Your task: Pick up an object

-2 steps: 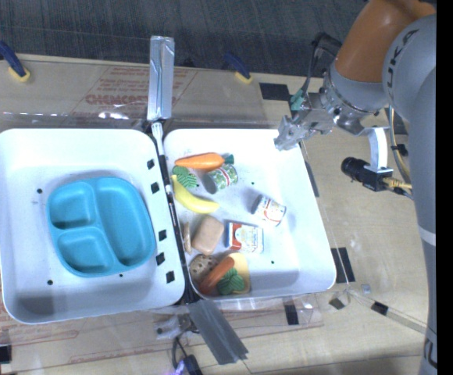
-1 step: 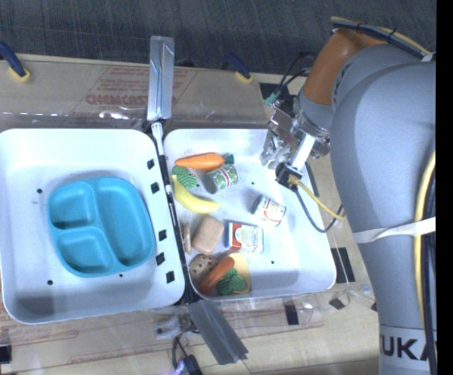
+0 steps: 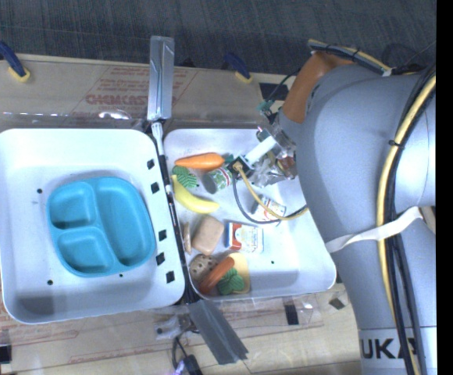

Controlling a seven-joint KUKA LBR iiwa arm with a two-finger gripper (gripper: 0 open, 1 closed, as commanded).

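Tool [image 3: 267,162] sits low over the upper part of the right bin [image 3: 308,244], just under the orange wrist band [image 3: 308,84]; cable loop [image 3: 250,201] hangs below it; we cannot tell whether the tool is spread or pressed together, as wrist and wiring hide its tips; nothing is visibly held.

Candidate objects, all in the right bin: orange carrot [image 3: 201,161] to the tool's left, near it; small can with green label [image 3: 217,180] just beside the tool, lower left; banana [image 3: 193,200] below the can, along the bin's left wall; tan bread piece [image 3: 206,235] and a flat red-and-white packet [image 3: 247,238] further below; a second carrot with green bits [image 3: 222,276] well apart, at the bin's bottom corner. Blue divided tray [image 3: 100,225] lies in the left bin [image 3: 12,209], far left of the tool.

Step in hand, as we judge it: choosing and closing on one object; task is at its start.

To do it well: we would take the can or the upper carrot, being nearest; approach the carrot across its narrow width, not along its length; descend straight down, centred, so neighbours are not pushed; keep the dangling cable from snagging on the can; the carrot and can are packed close together, so a double contact is the likely failure; lift slowly and check that the object rises.
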